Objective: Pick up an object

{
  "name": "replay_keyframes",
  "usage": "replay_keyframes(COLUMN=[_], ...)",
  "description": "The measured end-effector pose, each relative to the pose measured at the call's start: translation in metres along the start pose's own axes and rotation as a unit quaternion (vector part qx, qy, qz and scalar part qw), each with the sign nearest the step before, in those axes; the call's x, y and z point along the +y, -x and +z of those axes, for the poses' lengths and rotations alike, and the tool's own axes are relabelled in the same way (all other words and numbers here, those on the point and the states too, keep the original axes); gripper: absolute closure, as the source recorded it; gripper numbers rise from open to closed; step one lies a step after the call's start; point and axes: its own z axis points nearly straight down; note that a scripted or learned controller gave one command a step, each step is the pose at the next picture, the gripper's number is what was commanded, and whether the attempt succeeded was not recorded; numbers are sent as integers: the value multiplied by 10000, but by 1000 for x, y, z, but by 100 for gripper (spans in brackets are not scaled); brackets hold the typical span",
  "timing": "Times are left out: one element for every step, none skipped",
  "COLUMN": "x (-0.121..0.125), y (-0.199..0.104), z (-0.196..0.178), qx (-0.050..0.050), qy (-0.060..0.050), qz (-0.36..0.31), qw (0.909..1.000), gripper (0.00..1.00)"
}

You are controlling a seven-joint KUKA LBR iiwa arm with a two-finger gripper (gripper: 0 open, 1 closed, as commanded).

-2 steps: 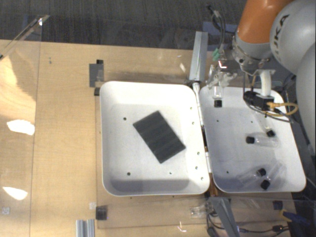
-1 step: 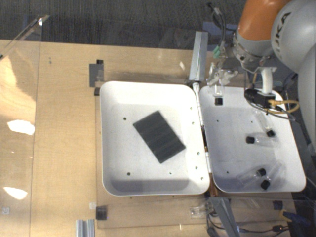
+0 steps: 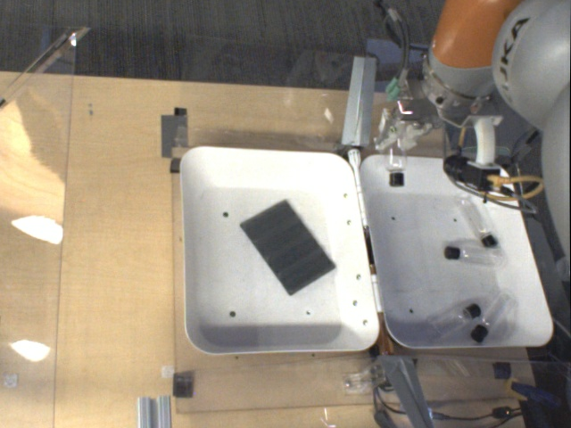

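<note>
Above the right bin's [image 3: 535, 328] far edge you see the gripper [image 3: 395, 154], hanging from the grey arm [image 3: 526, 34] with its orange band; you cannot tell whether the claw is spread or pressed together. Nothing shows between its tips. Your likely targets lie well apart from it: a dark flat slab [image 3: 287, 245] rests tilted at the middle of the left bin [image 3: 201, 239], and clear small bottles with black caps [image 3: 473, 252] lie scattered in the right bin's near half
</note>
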Motion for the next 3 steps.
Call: replay_keyframes(x=[-4,-4,-2], y=[8,0,0], z=[-1,7,-1], qx=[17,17,11], qy=[-21,-19,-8], qz=[242,286,260], qw=[9997,9996,9997], gripper=[100,100,100])
